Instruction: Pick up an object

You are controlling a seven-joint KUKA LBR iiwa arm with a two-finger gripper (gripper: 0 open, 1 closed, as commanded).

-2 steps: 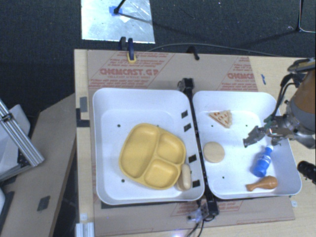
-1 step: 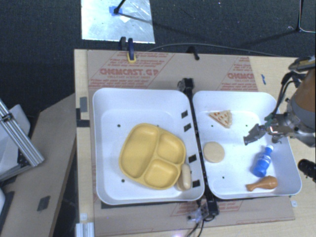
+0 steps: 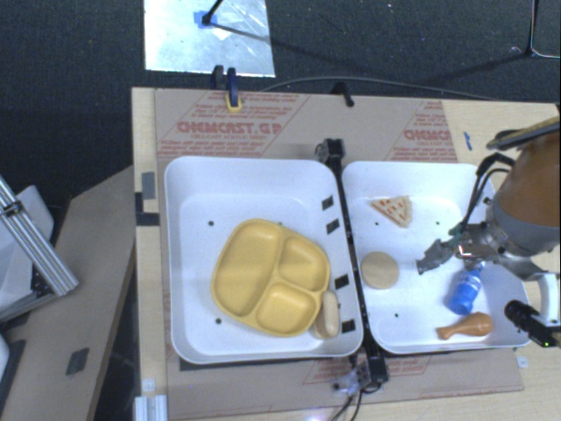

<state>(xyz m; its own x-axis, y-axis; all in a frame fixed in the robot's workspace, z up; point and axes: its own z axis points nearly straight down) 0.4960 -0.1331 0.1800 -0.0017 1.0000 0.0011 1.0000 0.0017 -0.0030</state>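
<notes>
The right-hand bin (image 3: 412,336) is taken as the landmark, and everything is placed against it. At its near edge, toward the right corner, a tan drumstick-shaped piece (image 3: 466,326) is seen lying on its side on the bin floor. Just beyond it, a small blue bottle (image 3: 465,290) is seen lying tilted, close to the drumstick but apart from it. The gripper (image 3: 436,257) is seen over the right part of this bin, just to the left of the bottle's upper end; its dark tip is pointed toward the bin's middle. Whether its jaws are wide or narrow cannot be told, and nothing is seen between them. The arm (image 3: 526,196), with its orange band, is seen entering over the bin's right wall. At the bin's left side, near the divider, a round beige disc (image 3: 380,270) is seen flat on the floor, well apart from the gripper. Farther back, a triangular slice like pizza (image 3: 393,209) is seen near the bin's far left quarter.

To the left of the right-hand bin, the left-hand bin (image 3: 188,235) is seen, holding a yellow sectioned tray (image 3: 272,274). A pale oblong piece (image 3: 329,314) is seen touching the tray's near right corner, just beside the divider.
</notes>
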